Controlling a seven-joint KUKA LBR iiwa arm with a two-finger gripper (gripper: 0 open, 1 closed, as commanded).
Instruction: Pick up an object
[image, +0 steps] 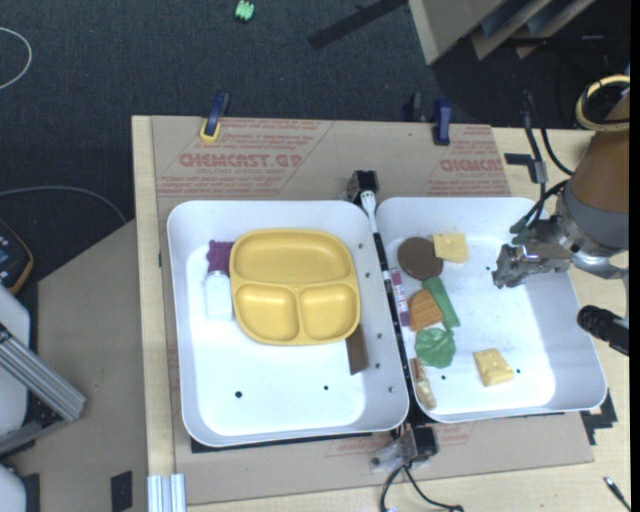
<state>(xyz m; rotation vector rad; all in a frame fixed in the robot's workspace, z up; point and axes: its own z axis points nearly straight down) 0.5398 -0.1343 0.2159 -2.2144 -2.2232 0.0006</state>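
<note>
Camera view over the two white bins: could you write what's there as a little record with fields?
left bin: yellow divided tray, purple item and white item at its left edge
right bin: brown disc, pale yellow block, orange piece, green pieces, yellow chunk
gripper: over the right bin's upper right part, nothing seen between its fingers
arm: enters from the right

Yellow tray (295, 285) in white bin (200, 390); brown disc (420, 258); green lump (435, 347).
</note>
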